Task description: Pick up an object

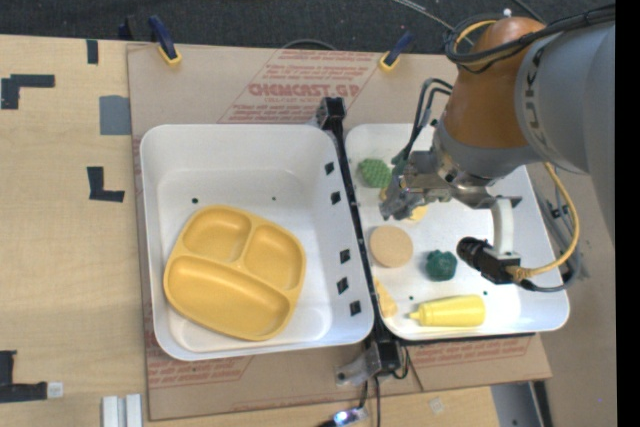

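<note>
Camera view: we take the tan disc (391, 246) in the right bin (540, 315) as landmark. We see the gripper (403, 200) low just above the disc, beside the green leafy piece (375, 173); whether it grips anything, we cannot tell. A dark green object (440, 264) lies right of the disc, a yellow bottle (450, 312) below-right. A yellow divided plate (234, 270) sits in the left bin (165, 155).
</note>
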Available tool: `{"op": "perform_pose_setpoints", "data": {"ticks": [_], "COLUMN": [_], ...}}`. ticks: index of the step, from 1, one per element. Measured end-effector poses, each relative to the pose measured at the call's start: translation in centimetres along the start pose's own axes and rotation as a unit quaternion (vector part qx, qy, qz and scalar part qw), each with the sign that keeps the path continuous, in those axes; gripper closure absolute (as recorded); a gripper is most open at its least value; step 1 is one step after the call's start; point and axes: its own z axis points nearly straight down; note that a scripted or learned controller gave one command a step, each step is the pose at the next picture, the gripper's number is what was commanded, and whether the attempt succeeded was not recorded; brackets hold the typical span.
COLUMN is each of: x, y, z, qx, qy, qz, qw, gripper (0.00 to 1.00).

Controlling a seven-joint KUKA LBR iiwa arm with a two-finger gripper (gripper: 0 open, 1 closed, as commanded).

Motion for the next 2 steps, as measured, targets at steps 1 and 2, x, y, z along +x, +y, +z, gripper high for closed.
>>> {"op": "perform_pose_setpoints", "data": {"ticks": [1,2], "x": [6.1,11.4], "y": [-0.7,-0.2], "z": [-0.6,0.2], "qx": [0.0,0.0], "qy": [0.0,0.0], "qz": [0.0,0.0], "qw": [1.0,1.0], "gripper": [1.0,1.0]}}
